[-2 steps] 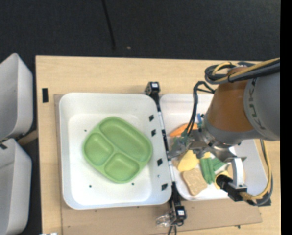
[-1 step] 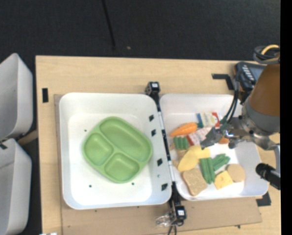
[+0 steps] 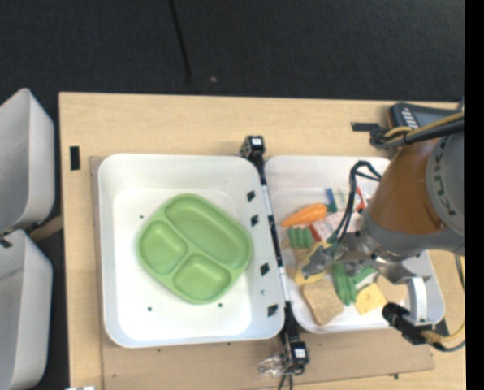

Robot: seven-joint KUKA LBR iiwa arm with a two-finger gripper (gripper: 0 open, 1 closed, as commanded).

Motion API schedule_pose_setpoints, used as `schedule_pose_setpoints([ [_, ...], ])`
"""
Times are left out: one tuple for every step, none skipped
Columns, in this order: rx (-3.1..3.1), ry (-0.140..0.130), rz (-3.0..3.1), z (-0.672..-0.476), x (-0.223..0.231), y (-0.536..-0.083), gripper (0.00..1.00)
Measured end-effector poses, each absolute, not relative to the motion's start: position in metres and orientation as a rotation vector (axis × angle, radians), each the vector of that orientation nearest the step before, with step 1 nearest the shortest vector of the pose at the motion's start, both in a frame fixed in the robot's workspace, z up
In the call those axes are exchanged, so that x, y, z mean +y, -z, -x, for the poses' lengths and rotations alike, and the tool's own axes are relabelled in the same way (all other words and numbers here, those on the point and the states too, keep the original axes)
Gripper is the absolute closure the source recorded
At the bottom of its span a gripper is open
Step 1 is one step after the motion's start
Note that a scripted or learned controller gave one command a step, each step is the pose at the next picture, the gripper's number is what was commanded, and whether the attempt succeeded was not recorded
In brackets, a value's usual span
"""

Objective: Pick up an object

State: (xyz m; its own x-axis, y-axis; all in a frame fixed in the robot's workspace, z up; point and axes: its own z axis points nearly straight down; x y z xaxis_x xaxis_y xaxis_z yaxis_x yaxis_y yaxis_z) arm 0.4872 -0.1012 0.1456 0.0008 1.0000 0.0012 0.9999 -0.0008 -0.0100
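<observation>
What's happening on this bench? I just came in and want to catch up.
A grey and orange robot arm reaches into the right bin, its hand low over a pile of toy food: an orange carrot, green pieces, a tan slice. The left bin holds a green divided plate.

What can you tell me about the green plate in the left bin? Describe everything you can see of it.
The green plate is a light green divided tray, plastic by its look, with rounded corners and three compartments: one long one along its upper right side and two smaller ones below. It lies flat and right side up, turned at a slant, near the middle of the left bin. Its compartments hold nothing. It rests on the bin's white floor, apart from the walls, and nothing else touches it.
</observation>
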Motion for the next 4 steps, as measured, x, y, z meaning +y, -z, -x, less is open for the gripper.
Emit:
schedule_pose_setpoints([
  [-2.226, 0.000, 2.224, -0.527, -0.102, -0.100, 0.00],
  [-2.218, -0.002, 2.227, -0.488, -0.133, -0.101, 0.00],
  [-2.234, 0.006, 2.221, -0.570, -0.094, -0.102, 0.00],
  [-2.228, -0.001, 2.219, -0.566, -0.097, -0.111, 1.00],
])
